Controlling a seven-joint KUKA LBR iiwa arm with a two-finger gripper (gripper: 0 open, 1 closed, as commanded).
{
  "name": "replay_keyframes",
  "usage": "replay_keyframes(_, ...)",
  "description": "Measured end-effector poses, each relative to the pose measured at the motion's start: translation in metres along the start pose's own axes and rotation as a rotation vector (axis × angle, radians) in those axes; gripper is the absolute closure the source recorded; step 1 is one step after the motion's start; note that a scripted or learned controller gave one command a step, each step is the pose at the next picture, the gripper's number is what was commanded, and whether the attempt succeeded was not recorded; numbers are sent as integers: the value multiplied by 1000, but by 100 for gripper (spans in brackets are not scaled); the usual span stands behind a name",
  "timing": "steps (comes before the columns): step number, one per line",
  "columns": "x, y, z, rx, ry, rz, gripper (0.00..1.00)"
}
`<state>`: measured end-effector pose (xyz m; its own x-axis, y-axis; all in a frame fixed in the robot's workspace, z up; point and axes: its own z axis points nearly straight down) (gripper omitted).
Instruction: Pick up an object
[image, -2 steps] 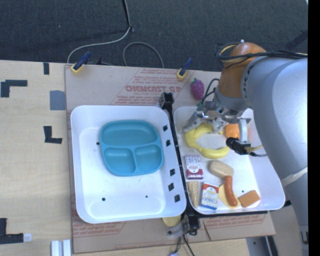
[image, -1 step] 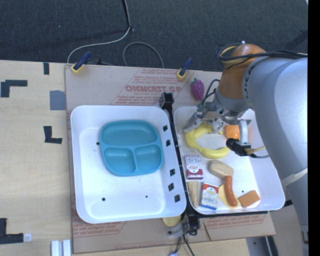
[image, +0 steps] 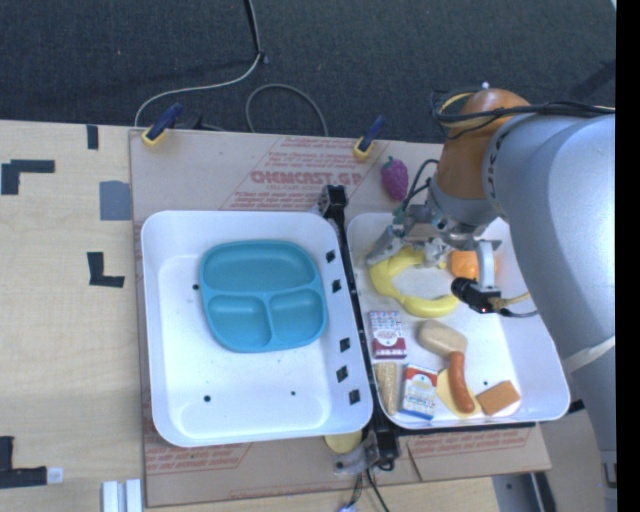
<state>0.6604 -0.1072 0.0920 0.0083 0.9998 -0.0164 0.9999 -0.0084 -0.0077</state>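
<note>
We see the end effector (image: 415, 240) low over the far end of the right bin (image: 535, 345), just above a yellow banana (image: 405, 283).

Nearest us in that bin lie an orange block (image: 498, 397), a sausage (image: 459, 384) and small cartons (image: 419, 392); beyond them the banana curves, its long axis running from the bin's far left toward its middle right. We cannot tell the end effector's state. The left bin (image: 165, 330) holds a blue divided tray (image: 264, 295). A purple fruit (image: 395, 178) rests on the bench (image: 60, 300) beyond.
</note>
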Motion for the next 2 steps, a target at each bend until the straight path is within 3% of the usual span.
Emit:
replay_keyframes(1, 1, 5, 1, 13, 2, 2, 0)
replay_keyframes(2, 1, 2, -9, 29, 6, 5, 100)
